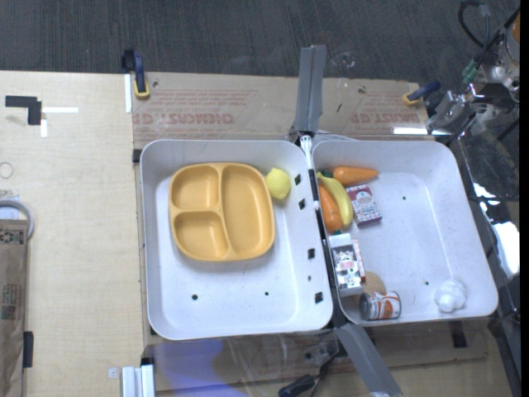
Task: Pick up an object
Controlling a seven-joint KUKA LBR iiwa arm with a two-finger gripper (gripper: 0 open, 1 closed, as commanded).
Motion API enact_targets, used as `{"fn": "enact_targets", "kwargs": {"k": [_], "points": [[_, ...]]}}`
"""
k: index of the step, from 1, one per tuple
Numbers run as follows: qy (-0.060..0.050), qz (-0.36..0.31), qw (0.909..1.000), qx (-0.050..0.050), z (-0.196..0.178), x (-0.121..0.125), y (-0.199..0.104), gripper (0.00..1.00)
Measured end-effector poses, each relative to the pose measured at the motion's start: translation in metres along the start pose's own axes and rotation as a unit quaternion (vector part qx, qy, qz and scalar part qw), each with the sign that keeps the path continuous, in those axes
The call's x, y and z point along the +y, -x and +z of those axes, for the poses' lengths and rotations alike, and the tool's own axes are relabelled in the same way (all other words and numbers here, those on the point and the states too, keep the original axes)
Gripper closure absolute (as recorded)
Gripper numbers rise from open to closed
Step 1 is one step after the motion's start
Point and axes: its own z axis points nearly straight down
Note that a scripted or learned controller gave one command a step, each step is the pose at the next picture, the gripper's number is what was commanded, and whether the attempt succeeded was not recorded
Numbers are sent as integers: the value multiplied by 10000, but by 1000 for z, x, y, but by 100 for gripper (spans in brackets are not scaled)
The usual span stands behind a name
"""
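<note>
Right bin point(463, 222) floor mostly open, items along its left wall, end effector point(483, 77) beyond far-right corner, grip unreadable.

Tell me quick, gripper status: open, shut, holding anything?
Gripper: cannot be told. It sits at the upper right, beyond the right bin's far corner, above no object.

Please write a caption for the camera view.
Yellow divided plate and lemon in left bin; right bin holds banana.

Grey metal arm point(483, 89) with looping black cables point(471, 23)
</note>
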Motion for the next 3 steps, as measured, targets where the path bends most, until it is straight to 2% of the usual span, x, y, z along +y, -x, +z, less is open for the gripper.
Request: {"fn": "enact_targets", "kwargs": {"k": [1, 2, 3], "points": [[-7, -14, 10000, -8, -9, 1, 0, 100], [3, -587, 9983, -3, -48, -31, 3, 100], [3, -204, 9998, -1, -83, 4, -79, 100]]}}
